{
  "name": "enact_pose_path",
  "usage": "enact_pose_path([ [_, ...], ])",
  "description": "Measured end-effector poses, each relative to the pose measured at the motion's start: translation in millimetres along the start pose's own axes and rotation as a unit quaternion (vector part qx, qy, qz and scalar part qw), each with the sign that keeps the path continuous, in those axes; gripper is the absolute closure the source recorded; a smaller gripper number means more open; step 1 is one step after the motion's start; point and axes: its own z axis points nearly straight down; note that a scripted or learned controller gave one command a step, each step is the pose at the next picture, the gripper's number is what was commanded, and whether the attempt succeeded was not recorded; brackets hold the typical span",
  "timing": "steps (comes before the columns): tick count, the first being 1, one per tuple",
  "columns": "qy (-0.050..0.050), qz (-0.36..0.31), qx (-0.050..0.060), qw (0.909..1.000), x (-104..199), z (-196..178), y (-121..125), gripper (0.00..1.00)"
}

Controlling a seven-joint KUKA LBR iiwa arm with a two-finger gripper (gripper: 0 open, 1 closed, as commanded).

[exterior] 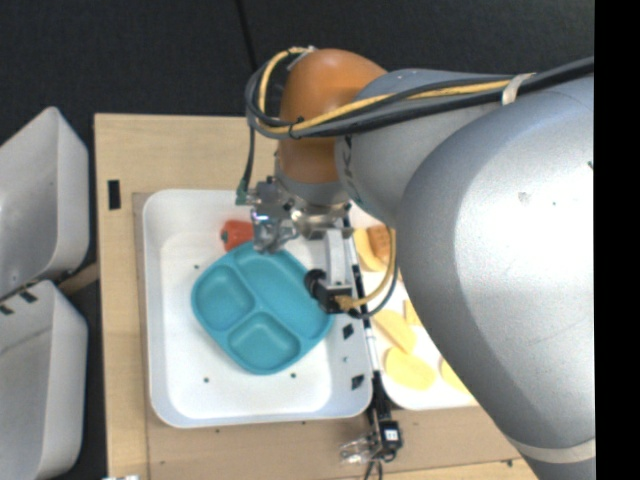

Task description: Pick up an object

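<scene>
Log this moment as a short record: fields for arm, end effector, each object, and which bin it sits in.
arm: grey, orange band, reaching in from the right over both bins
end effector: low over the left bin, at the far edge of the blue tray
blue tray: three compartments, lying flat in the left bin
orange-red object: small, in the left bin, just beyond the tray, partly hidden
yellow pieces: flat, in the right bin, partly under the arm
grasp: cannot tell
</scene>
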Motion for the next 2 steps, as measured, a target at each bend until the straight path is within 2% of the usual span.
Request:
enact_pose_path([
  [1, 0.0, 0.0, 0.001, 1.0, 13.5, 67.1, 31.0, 1.0],
  [2, 0.002, -0.002, -0.004, 1.0, 40.4, -16.8, 74.8, 1.0],
])
